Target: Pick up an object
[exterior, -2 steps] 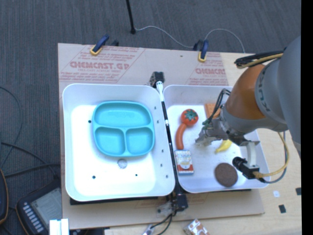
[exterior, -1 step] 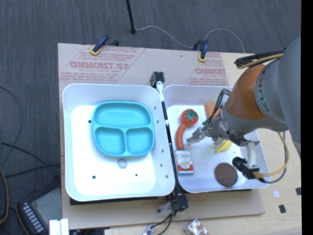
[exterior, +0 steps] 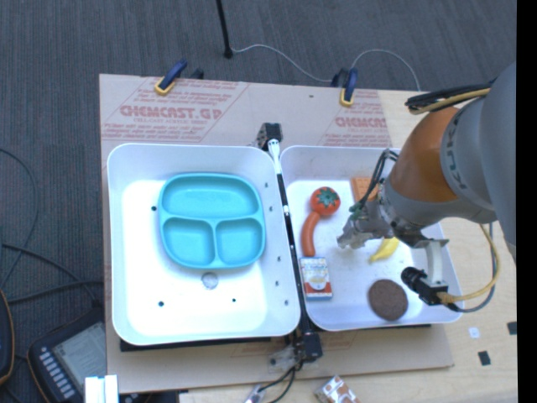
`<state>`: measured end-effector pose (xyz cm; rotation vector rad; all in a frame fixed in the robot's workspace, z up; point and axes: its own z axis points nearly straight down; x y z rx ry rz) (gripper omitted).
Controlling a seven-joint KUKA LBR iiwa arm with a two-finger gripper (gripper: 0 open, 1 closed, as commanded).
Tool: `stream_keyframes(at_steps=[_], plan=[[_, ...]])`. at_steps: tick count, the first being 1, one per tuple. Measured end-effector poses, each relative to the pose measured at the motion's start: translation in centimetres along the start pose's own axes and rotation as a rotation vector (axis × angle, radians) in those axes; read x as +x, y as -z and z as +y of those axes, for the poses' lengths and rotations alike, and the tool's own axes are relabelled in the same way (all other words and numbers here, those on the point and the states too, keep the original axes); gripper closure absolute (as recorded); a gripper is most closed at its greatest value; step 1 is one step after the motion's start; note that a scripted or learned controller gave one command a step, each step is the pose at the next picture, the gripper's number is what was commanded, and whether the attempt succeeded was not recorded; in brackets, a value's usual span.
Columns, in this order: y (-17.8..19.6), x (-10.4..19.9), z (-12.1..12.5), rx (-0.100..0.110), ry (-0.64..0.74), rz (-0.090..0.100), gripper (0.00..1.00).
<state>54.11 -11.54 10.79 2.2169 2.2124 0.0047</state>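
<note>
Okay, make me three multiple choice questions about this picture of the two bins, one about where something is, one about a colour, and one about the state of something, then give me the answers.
1. Where does the blue divided plate lie?
A. In the left bin
B. In the right bin
C. On the bare bench

2. What colour is the round flat disc near the front of the right bin?
A. Green
B. Brown
C. White

3. What lies in the blue divided plate's compartments?
A. A banana
B. A small box
C. Nothing

Answers:
1. A, the plate sits in the middle of the left bin.
2. B, the disc is dark brown against the white floor, near the small box.
3. C, all three compartments show bare blue; the banana and the tomato lie in the right bin, where the gripper is.
</note>
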Motion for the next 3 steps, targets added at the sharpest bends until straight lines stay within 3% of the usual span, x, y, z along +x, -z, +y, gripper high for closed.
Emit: stream_keyframes(at_steps=[1,2,3], plan=[[-0.01,0.01,0.0,0.0,0.0,0.0,0.0],[0.92,0.01,-0.02,0.001,0.0,0.0,1.0],[0.91,0.01,-0.02,0.001,0.0,0.0,0.0]])
